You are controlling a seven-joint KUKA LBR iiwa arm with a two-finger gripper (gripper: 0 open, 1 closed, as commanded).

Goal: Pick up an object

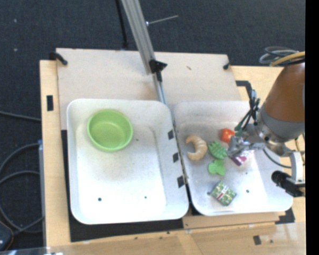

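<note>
My gripper (239,149) hangs low over the middle of the right bin (202,116), reaching in from the right. Directly beside it lie a red-orange piece (226,135) and a small magenta and white object (240,158) under its tip. Left of the gripper are a green toy (218,151) and a smaller green piece (217,169). A tan croissant-shaped object (196,147) lies further left. A green and white wrapped packet (223,193) sits near the bin's front edge. Nothing is visibly lifted.
A lime green bowl (110,130) stands in the back left of the left bin (122,195). A metal pole (141,33) slants up from between the bins at the back. Cables run along the right side by the arm.
</note>
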